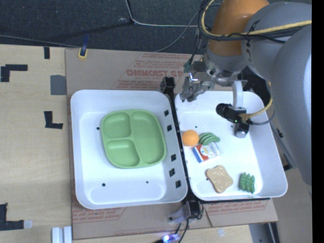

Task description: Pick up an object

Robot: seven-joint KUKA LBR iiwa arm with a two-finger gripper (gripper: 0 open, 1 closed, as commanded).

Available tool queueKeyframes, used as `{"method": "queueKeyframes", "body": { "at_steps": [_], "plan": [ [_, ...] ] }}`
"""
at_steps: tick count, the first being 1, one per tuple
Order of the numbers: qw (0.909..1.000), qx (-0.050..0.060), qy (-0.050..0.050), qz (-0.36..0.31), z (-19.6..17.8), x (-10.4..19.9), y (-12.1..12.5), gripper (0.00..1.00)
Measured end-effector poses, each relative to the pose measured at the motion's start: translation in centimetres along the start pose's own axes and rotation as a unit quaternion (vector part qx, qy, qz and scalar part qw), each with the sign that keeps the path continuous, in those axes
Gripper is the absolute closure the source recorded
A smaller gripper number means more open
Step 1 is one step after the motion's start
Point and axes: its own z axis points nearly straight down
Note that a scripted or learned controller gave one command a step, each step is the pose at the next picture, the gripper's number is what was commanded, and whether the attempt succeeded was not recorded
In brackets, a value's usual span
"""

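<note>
While the two-finger metal gripper [191,91] hovers at the far rim of the shallow white plastic right bin [263,135], its opening impossible to judge, the arm should descend squarely over the smooth round orange ball [190,137] at that bin's left wall, beside crinkly packets.

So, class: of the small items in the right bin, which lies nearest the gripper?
The orange ball. It lies at the group's upper left, closest to the gripper; the toast slice and the green piece lie farther down.
</note>
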Motion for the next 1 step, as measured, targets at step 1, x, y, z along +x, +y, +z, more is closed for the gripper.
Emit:
{"method": "queueKeyframes", "body": {
  "at_steps": [1],
  "plan": [
    [1.0000,0.000,0.000,0.000,0.85,5.05,0.64,1.00]
  ]
}}
